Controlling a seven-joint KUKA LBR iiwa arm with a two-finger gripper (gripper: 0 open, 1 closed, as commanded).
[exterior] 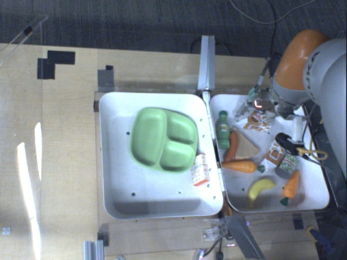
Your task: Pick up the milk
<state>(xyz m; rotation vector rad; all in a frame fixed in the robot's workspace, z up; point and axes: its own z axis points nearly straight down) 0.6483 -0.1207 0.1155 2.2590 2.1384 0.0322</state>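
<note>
Tabletop (65, 161), pale wood, carrying two shallow white bins side by side. Arm (320, 64), grey with an orange band, reaching in from the right over the far end of the right bin (320, 199). Pincer (259, 103), at the arm's tip, low over that bin's far edge; whether it grips anything cannot be told. Milk (200, 170), a small white carton with red print, lying tilted in the left bin (108, 161), well apart from the pincer, to its left and nearer the camera, close to the wall shared with the right bin. Green tray (162, 138), with three compartments, lying in the left bin, its near right corner just beside the milk, left of the pincer. Green bottle (222, 128), in the right bin against the shared wall, left of the pincer and slightly nearer the camera. Carrot (232, 146), lying just beside the bottle. Second carrot (241, 166), lying crosswise, nearer the camera than the first. Banana (260, 188), yellow, near the bin's front edge. Third carrot (290, 186), right of the banana. Printed packet (256, 122), white and orange, just below the pincer. Small carton (274, 155), orange and white, and a dark can (286, 164) just beside it, both on the bin's right side.
</note>
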